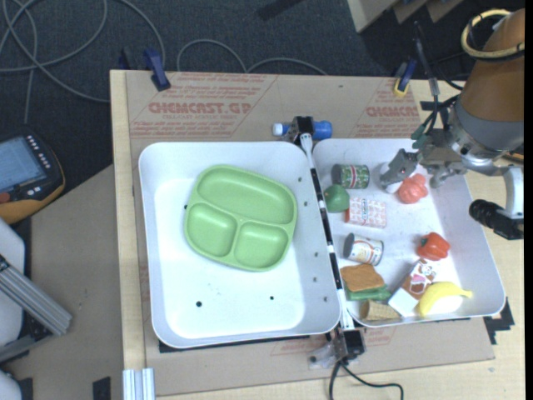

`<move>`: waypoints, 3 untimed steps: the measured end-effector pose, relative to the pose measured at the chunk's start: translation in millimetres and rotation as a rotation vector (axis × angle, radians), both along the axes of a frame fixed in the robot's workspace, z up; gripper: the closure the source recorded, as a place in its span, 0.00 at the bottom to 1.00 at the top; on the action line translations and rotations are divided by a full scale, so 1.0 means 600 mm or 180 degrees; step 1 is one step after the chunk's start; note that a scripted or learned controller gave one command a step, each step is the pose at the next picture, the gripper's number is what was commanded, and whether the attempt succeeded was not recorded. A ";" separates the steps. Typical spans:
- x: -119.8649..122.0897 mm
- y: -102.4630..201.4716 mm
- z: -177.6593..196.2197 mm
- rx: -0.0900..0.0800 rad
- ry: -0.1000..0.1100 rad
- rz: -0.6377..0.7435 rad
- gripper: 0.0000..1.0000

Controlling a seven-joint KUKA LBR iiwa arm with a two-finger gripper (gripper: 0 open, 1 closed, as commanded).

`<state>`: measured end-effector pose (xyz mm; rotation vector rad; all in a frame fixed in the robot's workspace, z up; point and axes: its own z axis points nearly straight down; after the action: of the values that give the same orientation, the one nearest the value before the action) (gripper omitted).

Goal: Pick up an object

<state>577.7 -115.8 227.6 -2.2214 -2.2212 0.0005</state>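
My gripper hangs over the back of the right bin, on the grey arm with the orange band. A salmon-pink rounded object lies just in front of it, touching or nearly touching its tip. Left of the gripper lies a small can with a green and red label. Nothing is seen lifted off the bin floor.
The right bin also holds a green lump, a white and red packet, a small tin, a red fruit, a sandwich, a carton and a banana. A green divided plate lies in the left bin.
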 end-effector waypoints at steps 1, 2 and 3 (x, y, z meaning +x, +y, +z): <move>0.061 -0.109 -0.040 -0.0007 -0.0005 -0.0003 0.00; 0.081 -0.143 -0.216 0.0002 0.0007 -0.0001 0.00; 0.084 -0.143 -0.195 -0.0005 -0.0011 0.0001 1.00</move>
<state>628.2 -201.6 110.3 -2.2234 -2.2242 -0.0017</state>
